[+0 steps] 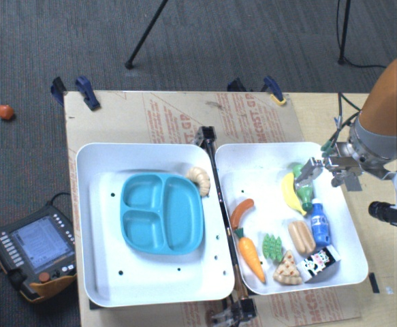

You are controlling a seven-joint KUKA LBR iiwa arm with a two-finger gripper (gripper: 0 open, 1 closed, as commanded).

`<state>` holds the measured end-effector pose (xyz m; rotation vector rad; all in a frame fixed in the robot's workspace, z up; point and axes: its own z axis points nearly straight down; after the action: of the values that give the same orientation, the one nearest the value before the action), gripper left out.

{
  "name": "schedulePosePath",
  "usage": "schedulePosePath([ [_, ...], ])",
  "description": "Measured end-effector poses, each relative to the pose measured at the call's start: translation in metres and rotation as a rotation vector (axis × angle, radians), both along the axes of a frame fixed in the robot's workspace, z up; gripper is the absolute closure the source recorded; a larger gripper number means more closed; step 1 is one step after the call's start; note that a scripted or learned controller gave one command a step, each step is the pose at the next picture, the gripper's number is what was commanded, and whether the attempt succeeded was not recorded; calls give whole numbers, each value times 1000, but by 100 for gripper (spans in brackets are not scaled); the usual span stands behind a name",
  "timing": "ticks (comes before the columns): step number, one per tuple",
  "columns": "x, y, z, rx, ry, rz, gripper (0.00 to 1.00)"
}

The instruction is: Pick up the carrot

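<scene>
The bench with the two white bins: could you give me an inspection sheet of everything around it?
Surface: cardboard-covered bench, clamped at its far edge, bearing two white bins.
Job's things: carrot lying in the right bin, near its left wall.
Clutter: sausage, banana, blue bottle, bread roll, green leaf, pie slice, milk carton; left bin holds a blue divided plate and a croissant.
Grippers: gripper above the banana.
Cables: black cable by the arm.
Surroundings: teach pendant, small orange ball, stand legs on carpet.
</scene>
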<state>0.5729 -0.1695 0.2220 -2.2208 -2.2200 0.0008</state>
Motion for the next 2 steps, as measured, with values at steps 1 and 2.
schedulePosePath([
  [1, 38, 50, -135, 1, 2, 27, 0],
  [2, -39, 86, -115, 1, 1, 141, 0],
])
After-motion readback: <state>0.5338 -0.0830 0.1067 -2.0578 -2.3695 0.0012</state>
